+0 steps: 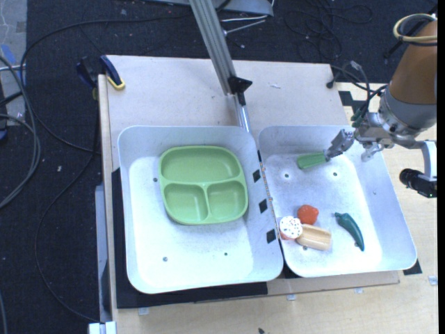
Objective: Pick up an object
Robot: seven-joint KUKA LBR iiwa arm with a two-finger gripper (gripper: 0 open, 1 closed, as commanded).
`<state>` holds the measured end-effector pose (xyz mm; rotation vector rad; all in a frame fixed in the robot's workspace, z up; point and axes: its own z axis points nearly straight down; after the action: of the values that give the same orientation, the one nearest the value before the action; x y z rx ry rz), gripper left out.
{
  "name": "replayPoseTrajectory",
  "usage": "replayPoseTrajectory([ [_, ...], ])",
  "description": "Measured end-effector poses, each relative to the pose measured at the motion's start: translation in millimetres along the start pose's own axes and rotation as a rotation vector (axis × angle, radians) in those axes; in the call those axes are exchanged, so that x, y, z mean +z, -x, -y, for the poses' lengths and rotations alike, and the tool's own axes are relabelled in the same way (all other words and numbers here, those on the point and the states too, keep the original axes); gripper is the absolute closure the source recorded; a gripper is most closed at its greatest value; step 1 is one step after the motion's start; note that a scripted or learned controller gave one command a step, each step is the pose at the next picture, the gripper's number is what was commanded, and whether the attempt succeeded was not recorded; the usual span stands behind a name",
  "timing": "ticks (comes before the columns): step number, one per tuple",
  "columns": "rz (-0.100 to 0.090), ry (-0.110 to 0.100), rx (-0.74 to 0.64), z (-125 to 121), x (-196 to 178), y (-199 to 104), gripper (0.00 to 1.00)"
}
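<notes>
My gripper (350, 152) hangs over the back of the right bin (386, 202), its two fingers spread apart and open. A light green oblong piece (311, 161) lies on the bin floor just left of the left fingertip (335, 149), touching it or nearly so, not between the fingers. Toward the front of the same bin lie a small red-orange piece (308, 213), a dark green pepper-like piece (350, 229) and a tan roll (314, 239) with a white dotted disc (290, 227) at its left end.
A green three-compartment plate (204, 184) sits in the left bin (139, 249). A grey metal pole (217, 40) slants down from the back to the bins' shared edge. Cables lie on the dark floor to the left.
</notes>
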<state>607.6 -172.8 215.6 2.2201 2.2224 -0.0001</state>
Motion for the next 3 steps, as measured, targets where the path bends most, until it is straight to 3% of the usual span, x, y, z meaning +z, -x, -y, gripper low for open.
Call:
replayPoseTrajectory([
  [2, 0.001, -0.001, 0.001, 0.8, 125.5, 6.7, 0.00],
  [3, 0.001, 0.000, 0.002, 0.5, 123.0, 6.7, 0.00],
])
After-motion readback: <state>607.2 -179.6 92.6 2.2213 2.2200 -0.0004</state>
